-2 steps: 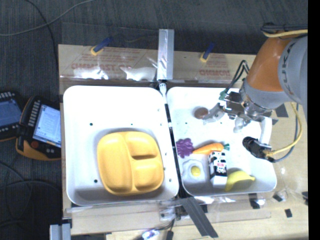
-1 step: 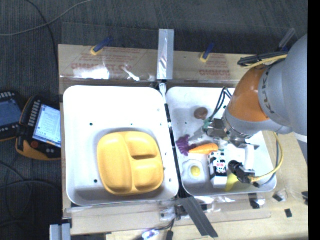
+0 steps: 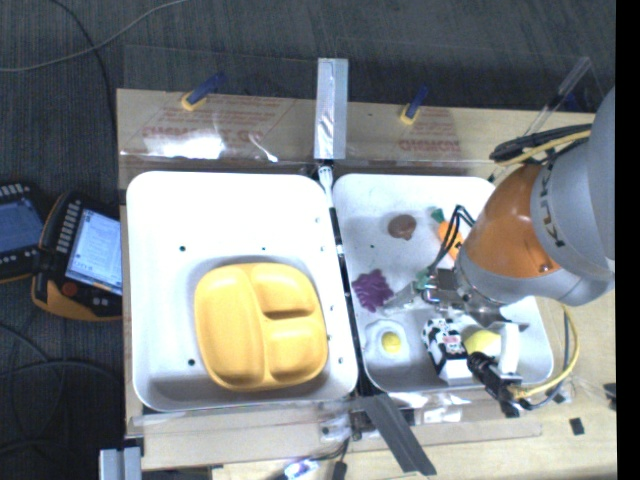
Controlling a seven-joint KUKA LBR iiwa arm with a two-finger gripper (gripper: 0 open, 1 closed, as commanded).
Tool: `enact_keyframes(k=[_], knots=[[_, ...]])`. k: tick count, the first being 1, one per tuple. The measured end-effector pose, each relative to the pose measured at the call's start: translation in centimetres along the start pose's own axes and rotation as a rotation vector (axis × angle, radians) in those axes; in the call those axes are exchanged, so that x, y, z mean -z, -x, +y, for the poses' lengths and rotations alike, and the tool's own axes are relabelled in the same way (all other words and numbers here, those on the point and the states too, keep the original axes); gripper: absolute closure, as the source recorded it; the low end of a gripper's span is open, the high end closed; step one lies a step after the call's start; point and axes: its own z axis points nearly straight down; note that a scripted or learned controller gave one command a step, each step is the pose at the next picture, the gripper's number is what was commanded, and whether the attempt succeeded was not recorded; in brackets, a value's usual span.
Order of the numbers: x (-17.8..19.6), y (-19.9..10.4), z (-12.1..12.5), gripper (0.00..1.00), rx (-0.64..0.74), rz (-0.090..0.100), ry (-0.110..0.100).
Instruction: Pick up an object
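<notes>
Bins are set side by side: a yellow tray (image 3: 262, 323) is held in 1, a purple toy (image 3: 372, 288) and brown lump (image 3: 402, 226) in the other; whether the fingers are parted cannot be told.

A purple cluster (image 3: 372, 288) lies left in the right bin (image 3: 352, 268), a brown lump (image 3: 402, 226) farther back, a fried egg (image 3: 389, 342) nearer.

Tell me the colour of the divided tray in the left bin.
Yellow. The divided tray shows clearly in the camera view, lying in the left bin.
</notes>
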Motion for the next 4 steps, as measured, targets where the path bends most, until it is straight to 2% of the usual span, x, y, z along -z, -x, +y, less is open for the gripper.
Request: enact_keyframes(k=[1,2,3,4], knots=[[-0.2,0.9,3.6,0.00,0.020,0.008,-0.010],[-0.1,0.9,4.2,0.00,0.128,-0.001,-0.008],[0.0,6.3,-0.5,0.00,0.383,0.002,-0.001],[1.0,5.8,-0.1,1.00,0.388,0.006,0.006]])
